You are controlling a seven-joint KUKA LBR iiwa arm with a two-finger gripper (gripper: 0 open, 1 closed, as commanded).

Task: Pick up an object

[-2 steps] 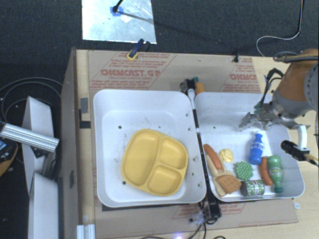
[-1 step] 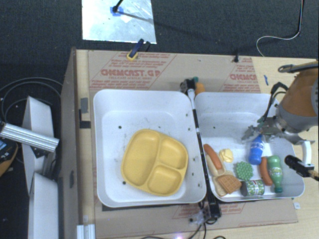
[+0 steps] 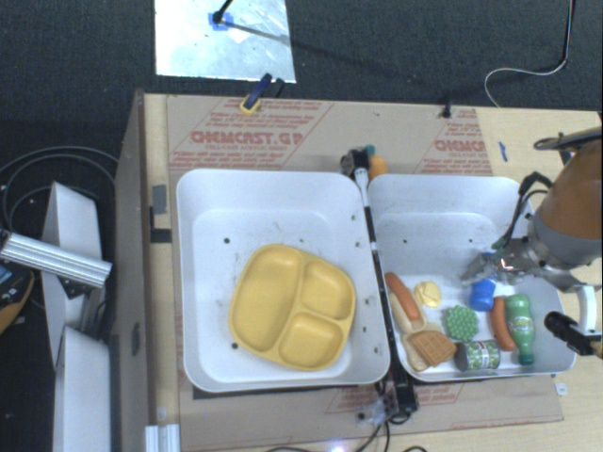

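My tool (image 3: 492, 269), its opening hidden so I cannot tell how wide, hangs over the blue cup (image 3: 482, 295) in the right bin (image 3: 443, 196), where the crowding green bottle (image 3: 519, 326) and sausage (image 3: 500, 329) could foul a grasp on the cardboard-topped desk (image 3: 283, 125) over dark carpet (image 3: 66, 64).

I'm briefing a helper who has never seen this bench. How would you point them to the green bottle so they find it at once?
Start at the right white bin, the one beside the bin holding the yellow divided plate. Look to its lower right corner, where small toy foods cluster. The green bottle lies there beside an orange carrot, just below a blue cup; it is the only green item with a white cap.
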